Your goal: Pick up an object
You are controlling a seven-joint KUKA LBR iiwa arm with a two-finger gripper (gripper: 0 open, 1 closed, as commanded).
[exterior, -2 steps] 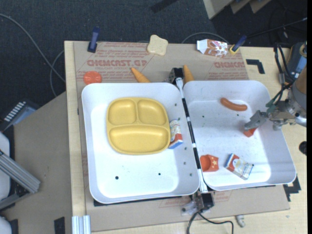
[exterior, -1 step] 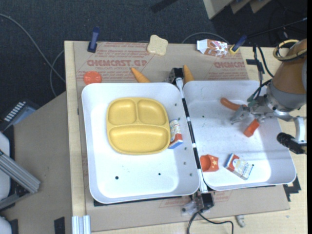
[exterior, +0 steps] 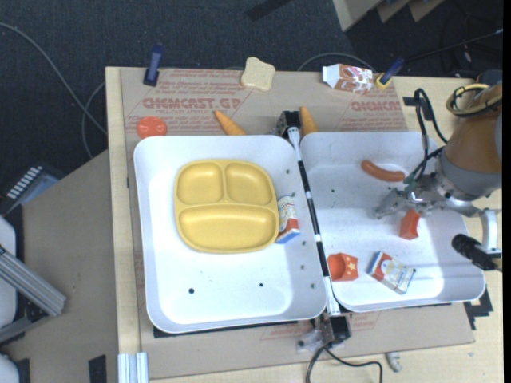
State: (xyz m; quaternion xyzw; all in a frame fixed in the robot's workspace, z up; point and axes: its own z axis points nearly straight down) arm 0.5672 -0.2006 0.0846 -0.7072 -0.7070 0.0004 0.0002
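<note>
Camera view: your gripper (exterior: pixel 406 203) sits low in the right bin (exterior: pixel 351 154), fingers spread, straddling the top of an orange block (exterior: pixel 409 225); nothing pinched. 1 hot dog (exterior: pixel 383 171) lies just behind, likely out of its line

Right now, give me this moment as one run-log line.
end effector: low in right bin | nearest: orange block, sausage | grasp: unconfirmed | yellow tray: left bin

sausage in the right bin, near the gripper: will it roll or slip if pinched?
The sausage looks round and elongated, so a side nudge would probably roll it. Its smooth skin suggests it may slip from the gripper. It lies flat on the right bin, likely light.
</note>
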